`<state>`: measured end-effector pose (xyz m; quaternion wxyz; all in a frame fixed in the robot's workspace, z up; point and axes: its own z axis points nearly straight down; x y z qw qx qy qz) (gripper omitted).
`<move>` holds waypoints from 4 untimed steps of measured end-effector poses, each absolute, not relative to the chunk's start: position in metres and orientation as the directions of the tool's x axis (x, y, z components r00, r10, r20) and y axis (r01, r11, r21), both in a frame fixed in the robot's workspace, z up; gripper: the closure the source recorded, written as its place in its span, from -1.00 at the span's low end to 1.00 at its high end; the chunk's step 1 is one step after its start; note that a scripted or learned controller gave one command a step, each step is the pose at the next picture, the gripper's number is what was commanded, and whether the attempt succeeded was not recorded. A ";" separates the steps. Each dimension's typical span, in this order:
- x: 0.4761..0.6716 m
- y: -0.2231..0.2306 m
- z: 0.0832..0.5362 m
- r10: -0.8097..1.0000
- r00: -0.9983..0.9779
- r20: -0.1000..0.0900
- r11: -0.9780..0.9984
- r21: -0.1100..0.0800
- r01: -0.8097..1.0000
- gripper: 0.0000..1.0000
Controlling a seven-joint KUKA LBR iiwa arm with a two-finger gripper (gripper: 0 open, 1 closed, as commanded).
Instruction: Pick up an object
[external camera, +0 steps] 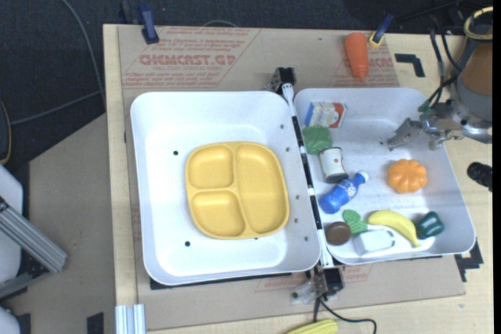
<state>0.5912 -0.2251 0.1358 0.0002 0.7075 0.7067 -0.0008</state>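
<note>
The right bin [368, 109] holds several small items: an orange pumpkin-like piece [407, 175], a yellow banana [394, 224], a blue bottle [342, 192], a green lump [317, 139], a small can [333, 163], a white and red carton [326, 115], a brown round piece [337, 232] and a dark green piece [430, 225]. My gripper [403, 135] hangs over the bin's upper right part, above the orange piece, its fingers spread and pointing left with nothing between them.
The left bin [156, 168] holds a yellow divided plate [235, 189]. An orange carrot [357, 55] lies on the bench behind the right bin. Clamps sit between the bins at the back [283, 79] and front [325, 281].
</note>
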 end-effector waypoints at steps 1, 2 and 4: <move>0.546 -0.201 0.084 1.000 0.001 0.001 -0.001 -0.001 1.000 -1.00; 0.579 -0.107 0.085 1.000 0.000 -0.001 0.000 0.001 1.000 -1.00; 0.494 -0.132 0.084 1.000 0.001 0.001 -0.001 -0.001 1.000 -1.00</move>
